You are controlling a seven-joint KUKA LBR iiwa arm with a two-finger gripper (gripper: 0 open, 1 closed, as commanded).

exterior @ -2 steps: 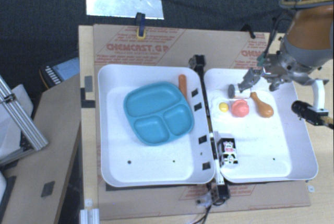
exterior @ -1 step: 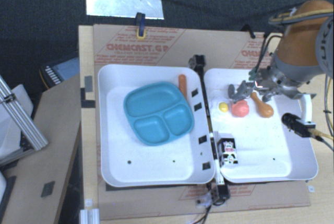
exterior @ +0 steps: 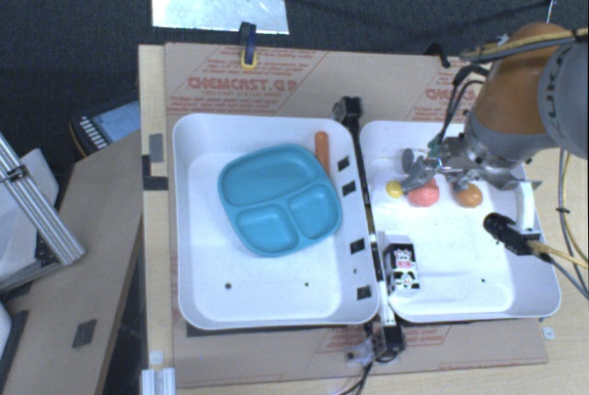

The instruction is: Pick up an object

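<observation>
In the right bin (exterior: 460, 292) my gripper (exterior: 418, 168) hangs low over the far left part, reaching in from the right. Just below it in the view lies a pink-red rounded object (exterior: 424, 195), very close to the gripper's tip. Left of that sits a small yellow ball (exterior: 394, 190), and to the right lies an orange rounded object (exterior: 469, 195). A small black-and-white cow-patterned item (exterior: 402, 264) stands near the right bin's front left corner. Whether anything is held cannot be seen.
The left bin (exterior: 202, 283) holds a blue divided plate (exterior: 278, 199) and a thin orange stick-shaped object (exterior: 321, 148) by its far right wall. A black-clipped divider (exterior: 361, 200) runs between the bins. The arm's orange band (exterior: 515, 89) looms over the right bin's far side.
</observation>
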